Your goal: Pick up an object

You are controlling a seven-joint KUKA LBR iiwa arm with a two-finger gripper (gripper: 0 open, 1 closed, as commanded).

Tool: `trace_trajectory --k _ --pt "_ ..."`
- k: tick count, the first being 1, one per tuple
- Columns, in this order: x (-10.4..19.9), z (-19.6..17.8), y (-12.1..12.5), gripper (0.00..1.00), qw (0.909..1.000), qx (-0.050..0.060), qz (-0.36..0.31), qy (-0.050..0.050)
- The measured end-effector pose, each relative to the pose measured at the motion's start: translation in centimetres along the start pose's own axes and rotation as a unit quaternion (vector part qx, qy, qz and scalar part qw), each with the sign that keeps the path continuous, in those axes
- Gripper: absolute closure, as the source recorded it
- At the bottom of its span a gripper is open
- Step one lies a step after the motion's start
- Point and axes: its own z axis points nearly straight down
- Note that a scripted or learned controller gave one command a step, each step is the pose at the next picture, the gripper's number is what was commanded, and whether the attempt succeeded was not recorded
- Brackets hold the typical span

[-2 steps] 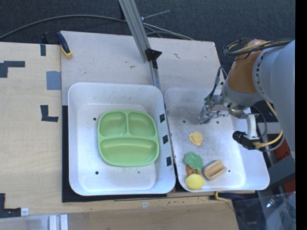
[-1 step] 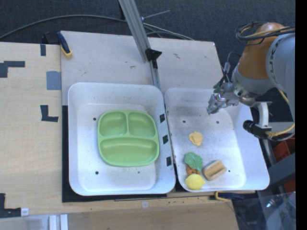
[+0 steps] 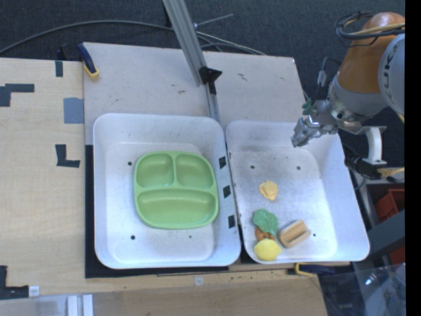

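My gripper (image 3: 301, 139) hung over the far corner of the right bin (image 3: 342, 196), near its back wall; I could not tell its state, and nothing showed in its grasp. The toys lay well apart from it, toward the bin's near side: a pale yellow piece (image 3: 268, 190) nearest the bin's middle, then a green one (image 3: 265, 220), a lemon (image 3: 267, 249) and a bun (image 3: 294, 233) close together by the near rim. Beside that bin, the left bin (image 3: 105, 176) held a green plate (image 3: 175, 189).

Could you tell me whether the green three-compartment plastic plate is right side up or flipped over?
Right side up: the green three-compartment plastic plate shows its three hollow sections facing upward.
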Motion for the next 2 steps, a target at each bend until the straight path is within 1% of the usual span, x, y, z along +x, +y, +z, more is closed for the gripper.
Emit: trace_trajectory --k 1,2 --pt "4.4 0.1 -0.7 1.00 1.0000 0.003 -0.001 0.001" --pt "10.2 -0.1 -2.0 1.00 1.0000 0.003 -0.002 0.001"
